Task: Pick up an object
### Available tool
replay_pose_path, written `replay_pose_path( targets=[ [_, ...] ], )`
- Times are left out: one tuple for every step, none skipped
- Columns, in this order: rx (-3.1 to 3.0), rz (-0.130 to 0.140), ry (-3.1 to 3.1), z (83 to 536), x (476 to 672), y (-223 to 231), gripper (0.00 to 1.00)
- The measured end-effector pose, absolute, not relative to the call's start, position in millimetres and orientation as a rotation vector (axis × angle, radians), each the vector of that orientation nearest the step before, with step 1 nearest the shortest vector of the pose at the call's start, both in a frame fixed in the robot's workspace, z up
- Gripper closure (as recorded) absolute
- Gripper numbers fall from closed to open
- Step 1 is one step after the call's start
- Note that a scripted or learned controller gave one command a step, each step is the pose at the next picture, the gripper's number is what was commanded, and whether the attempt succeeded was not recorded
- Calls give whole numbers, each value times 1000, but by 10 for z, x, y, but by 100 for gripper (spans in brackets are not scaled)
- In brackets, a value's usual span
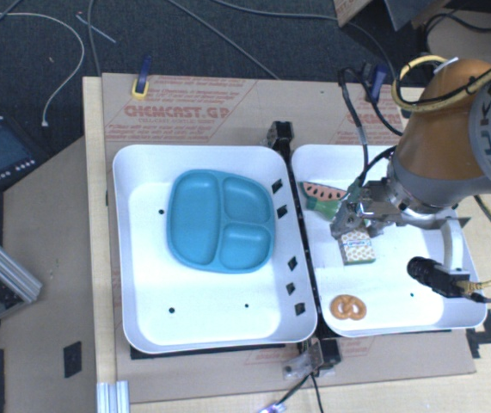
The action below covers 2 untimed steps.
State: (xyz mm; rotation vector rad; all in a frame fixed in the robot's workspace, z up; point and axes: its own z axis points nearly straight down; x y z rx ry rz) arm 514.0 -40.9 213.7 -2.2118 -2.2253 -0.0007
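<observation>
Gripper low in the right bin, over a small patterned packet.

The packet lies mid-bin, touching or just under the fingertips; whether they are parted or grip it, I cannot tell. A watermelon slice sits near the bin's far-left corner, a pretzel near its front edge. The left bin holds a blue divided plate. The arm's bulk hides the right bin's far side.

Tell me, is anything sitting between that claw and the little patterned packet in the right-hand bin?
Nothing visible does. The gripper hangs right over the small packet, at its upper edge. The watermelon slice lies off to one side toward the divider, and the pretzel lies apart near the right bin's front edge.
</observation>
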Motion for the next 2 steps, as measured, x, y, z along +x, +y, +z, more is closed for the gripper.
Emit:
replay_pose_path(
  targets=[
    [-2214,-5,-2228,2266,5250,102,100],
    [-2214,-4,-2228,2340,5289,593,100]
  ],
)
